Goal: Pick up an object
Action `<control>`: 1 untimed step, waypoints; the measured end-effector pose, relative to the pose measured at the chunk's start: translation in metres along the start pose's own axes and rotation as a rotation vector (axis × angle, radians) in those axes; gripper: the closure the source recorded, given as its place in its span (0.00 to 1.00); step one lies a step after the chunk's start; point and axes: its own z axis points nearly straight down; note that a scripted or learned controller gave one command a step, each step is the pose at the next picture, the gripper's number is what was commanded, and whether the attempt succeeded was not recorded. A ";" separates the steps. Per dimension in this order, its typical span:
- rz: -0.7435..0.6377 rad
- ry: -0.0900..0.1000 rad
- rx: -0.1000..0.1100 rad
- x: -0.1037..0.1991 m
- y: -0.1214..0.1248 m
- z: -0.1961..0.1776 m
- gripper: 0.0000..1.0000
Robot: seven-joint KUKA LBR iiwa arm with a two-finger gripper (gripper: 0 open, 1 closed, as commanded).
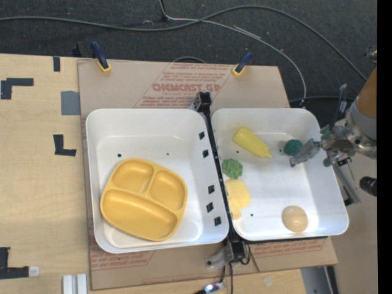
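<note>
Yellow corn cob (251, 142) lies in the right bin (324, 192), long axis slanting from far-left to near-right; tool (312, 149) state unclear.

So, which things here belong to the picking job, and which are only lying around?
Belong to the job:
gripper
teal object
yellow bottle-shaped toy
green broccoli toy
pale yellow piece
beige egg

Lying about:
yellow divided plate
blue clamps
cables
</note>
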 end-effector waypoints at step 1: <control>-0.004 -0.003 -0.012 0.000 0.003 -0.007 0.00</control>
